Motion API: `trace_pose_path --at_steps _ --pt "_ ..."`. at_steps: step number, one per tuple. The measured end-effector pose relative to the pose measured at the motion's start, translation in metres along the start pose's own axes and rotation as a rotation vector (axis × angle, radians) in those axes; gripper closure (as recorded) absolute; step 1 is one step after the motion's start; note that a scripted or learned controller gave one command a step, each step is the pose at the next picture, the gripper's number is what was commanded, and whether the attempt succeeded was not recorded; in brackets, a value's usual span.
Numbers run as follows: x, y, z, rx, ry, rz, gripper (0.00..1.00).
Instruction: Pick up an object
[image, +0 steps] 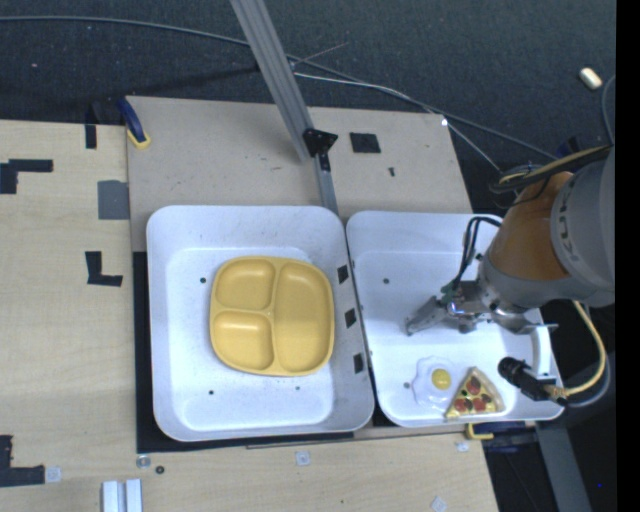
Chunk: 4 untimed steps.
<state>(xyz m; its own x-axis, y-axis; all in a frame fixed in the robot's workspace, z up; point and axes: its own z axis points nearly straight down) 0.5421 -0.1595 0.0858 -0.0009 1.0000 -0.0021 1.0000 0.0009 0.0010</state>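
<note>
A yellow divided plate (272, 315) lies in the middle of the left bin (180, 400). In the right bin (400, 240), a toy fried egg (437, 380) and a toy pizza slice (475, 394) rest side by side near the front edge. My gripper (418, 320) hangs low over the right bin's middle, pointing left, just above and behind the egg. Nothing shows in its grasp. The grey arm with its orange band (525, 245) comes in from the right.
A slanted metal pole (290, 90) runs down to the gap between the bins. Cables (480, 250) loop beside the wrist. A blue and yellow clip (135, 125) sits at the bench's back left corner.
</note>
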Motion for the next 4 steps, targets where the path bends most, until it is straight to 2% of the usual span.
trace_pose_path --at_steps 1,4 --pt "0.0 0.001 -0.013 -0.004 -0.001 0.0 1.0" --pt "0.014 0.006 -0.184 -0.004 0.001 -0.001 1.0"
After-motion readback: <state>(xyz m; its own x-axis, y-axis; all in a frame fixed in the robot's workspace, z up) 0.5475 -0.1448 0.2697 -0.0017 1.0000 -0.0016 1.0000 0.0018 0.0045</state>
